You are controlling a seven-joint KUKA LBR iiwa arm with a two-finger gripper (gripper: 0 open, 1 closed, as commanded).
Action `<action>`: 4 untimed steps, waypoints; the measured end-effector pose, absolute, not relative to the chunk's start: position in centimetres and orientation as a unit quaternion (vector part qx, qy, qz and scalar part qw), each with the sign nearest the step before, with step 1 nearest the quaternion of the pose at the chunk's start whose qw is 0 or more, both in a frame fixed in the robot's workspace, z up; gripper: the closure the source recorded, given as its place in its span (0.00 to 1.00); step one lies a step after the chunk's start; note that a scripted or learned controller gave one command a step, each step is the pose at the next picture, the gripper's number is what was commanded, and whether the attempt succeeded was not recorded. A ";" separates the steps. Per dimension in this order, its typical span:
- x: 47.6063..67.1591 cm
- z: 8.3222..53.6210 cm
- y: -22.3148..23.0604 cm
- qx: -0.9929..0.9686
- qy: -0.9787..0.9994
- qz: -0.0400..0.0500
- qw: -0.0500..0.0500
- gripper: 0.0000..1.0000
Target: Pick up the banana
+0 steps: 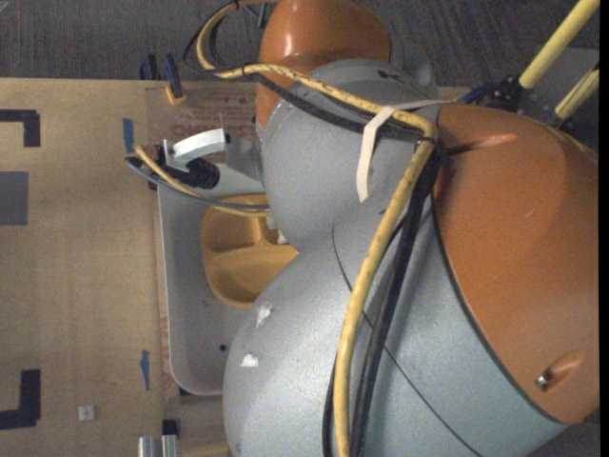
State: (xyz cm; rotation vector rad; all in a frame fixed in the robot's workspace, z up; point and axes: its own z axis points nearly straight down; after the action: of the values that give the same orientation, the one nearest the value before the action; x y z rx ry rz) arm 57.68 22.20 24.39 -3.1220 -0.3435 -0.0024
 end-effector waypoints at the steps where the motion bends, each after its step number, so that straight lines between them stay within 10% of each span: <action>1: 64.2 26.7 22.5 -0.983 -0.182 0.000 -0.001 1.00; 2: 64.0 33.5 22.7 -0.965 -0.263 0.001 0.000 1.00; 3: 59.6 27.1 22.3 -0.995 -0.099 0.000 0.000 1.00; 4: 59.7 28.1 22.2 -0.995 -0.097 0.000 0.000 1.00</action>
State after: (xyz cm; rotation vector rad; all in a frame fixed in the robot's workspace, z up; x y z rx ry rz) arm 59.71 22.18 28.08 -3.1262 -0.3043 0.0014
